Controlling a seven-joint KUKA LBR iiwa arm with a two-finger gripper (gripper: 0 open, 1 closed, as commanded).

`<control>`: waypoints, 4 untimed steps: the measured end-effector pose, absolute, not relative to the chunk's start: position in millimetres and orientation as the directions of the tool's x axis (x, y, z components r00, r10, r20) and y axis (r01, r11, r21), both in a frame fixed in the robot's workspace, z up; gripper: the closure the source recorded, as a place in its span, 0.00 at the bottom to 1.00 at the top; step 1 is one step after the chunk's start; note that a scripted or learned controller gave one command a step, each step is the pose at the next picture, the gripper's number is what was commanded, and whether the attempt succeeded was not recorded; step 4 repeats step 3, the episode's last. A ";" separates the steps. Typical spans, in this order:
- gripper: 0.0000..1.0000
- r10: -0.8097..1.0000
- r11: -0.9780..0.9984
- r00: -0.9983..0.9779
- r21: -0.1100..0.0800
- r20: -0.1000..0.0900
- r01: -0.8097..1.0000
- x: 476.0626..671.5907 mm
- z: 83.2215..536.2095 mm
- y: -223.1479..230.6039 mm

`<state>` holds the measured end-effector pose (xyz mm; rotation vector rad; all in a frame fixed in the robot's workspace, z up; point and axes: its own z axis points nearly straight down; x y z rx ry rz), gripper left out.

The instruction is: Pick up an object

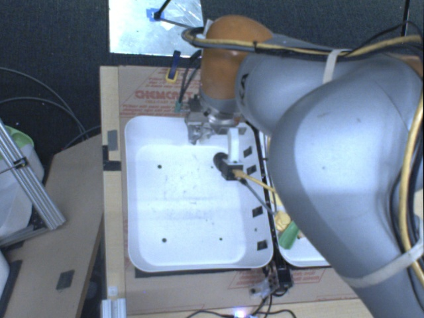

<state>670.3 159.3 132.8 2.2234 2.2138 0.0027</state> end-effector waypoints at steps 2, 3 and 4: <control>1.00 1.000 0.005 -0.005 -0.006 0.002 1.000 590.1 83.3 171.5; 1.00 1.000 0.006 -0.006 0.009 0.004 1.000 667.5 86.0 211.0; 1.00 1.000 0.006 -0.006 0.009 0.004 1.000 667.5 86.0 211.0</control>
